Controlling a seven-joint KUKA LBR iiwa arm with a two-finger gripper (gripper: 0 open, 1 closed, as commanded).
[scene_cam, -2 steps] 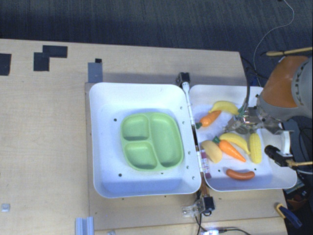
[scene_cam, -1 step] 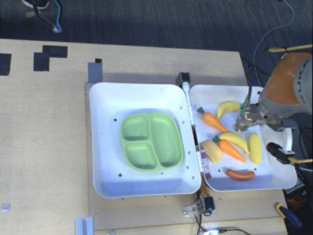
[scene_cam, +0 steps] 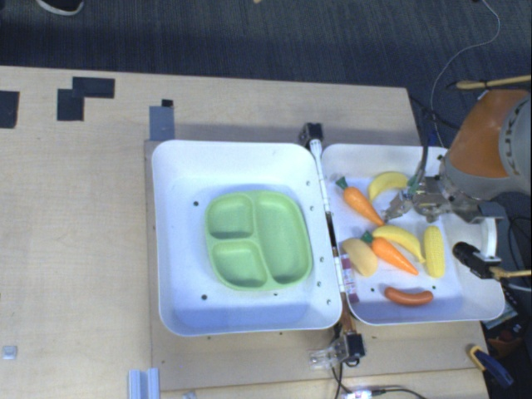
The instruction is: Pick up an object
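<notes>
While the arm reaches in from the right over the right bin, its tool hangs low among the toy food there, and its fingers look slightly apart with nothing visibly between them, though they are small and partly blurred. Taking the right bin as the landmark: a carrot lies in its upper left part, slanting down toward the tool and just beside the fingertips; a banana curves near the bin's upper middle, right above the tool; a second banana lies at the bin's middle, just below the tool; a second carrot sits against that banana's lower side, slanting toward the bin's lower right; a potato rests near the bin's left wall, touching that carrot's leafy end; a corn cob stands lengthwise right of the middle, just beside the second banana's tip; a sausage lies across the bin's lower part, apart from the others. Left of the right bin, and touching it along one rim, the left bin holds a green plate with three compartments. Both bins sit on the pale worktop.
</notes>
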